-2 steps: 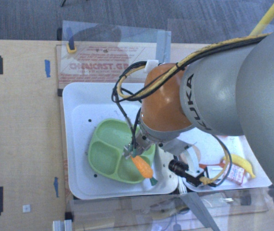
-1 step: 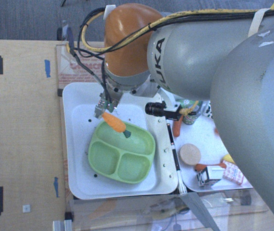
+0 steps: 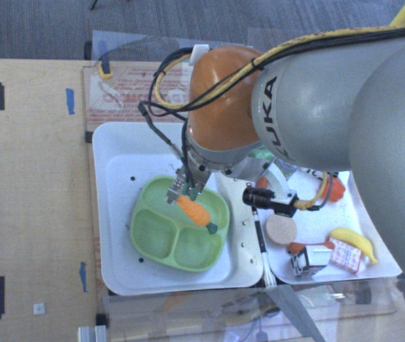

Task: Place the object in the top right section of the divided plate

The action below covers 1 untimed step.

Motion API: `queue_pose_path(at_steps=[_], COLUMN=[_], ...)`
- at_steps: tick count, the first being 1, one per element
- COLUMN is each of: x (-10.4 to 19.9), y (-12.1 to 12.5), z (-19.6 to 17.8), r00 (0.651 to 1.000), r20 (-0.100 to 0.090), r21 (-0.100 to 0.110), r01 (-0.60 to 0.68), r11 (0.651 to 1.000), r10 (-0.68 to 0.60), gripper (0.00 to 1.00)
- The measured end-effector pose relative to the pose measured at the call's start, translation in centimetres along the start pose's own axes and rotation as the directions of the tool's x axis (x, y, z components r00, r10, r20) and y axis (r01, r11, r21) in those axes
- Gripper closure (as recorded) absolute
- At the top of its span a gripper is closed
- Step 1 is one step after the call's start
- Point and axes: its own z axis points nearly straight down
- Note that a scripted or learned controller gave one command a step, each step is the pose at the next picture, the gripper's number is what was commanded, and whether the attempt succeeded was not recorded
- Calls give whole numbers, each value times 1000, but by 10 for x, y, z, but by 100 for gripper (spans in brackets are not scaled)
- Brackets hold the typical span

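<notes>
Gripper [image 3: 182,189]: clenched on the toy carrot's [image 3: 194,211] upper end | carrot: held over the top right section of the green divided plate [image 3: 152,230] | plate: set in left bin [image 3: 109,191]

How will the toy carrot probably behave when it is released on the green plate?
The toy carrot looks rounded and tapered, so it may roll in a curve. Its smooth surface suggests it could slip. The divided plate has raised ridges, which would likely stop it.

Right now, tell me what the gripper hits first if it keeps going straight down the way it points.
Probably the orange toy carrot, which lies just under the gripper on the green divided plate; depth is unclear from this slanted view.
</notes>
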Motion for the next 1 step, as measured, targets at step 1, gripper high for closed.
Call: queue_pose_path(at_steps=[1], x=[62], y=[-36], z=[7], r00=[966], r20=[5], r21=[-16], r01=[-258], r11=[966], r10=[258], gripper=[100])
